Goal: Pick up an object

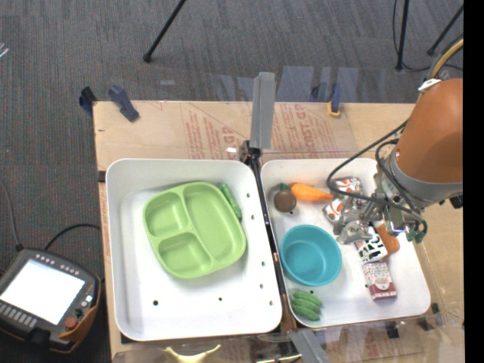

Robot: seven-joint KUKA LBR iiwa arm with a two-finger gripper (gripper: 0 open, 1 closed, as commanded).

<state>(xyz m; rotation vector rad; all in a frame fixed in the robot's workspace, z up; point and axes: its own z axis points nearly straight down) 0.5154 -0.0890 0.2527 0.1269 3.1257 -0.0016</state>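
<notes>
My gripper (354, 229) hangs low over the right bin (344, 308), just right of a blue bowl (311, 255). Small packets crowd around it: a red and white one (344, 186) above, a black and white one (372, 248) below, and a maroon carton (380, 278) nearer the front. An orange carrot (311, 193) and a brown round piece (284, 200) lie at the bin's back left. A green pea pod (306, 303) rests at the front. I see nothing clearly between the fingers.
The left bin (128, 293) holds a green divided plate (195, 228). A grey upright post (262, 112) stands behind the bins' shared wall. A tablet-like pendant (45, 297) lies on the floor at left.
</notes>
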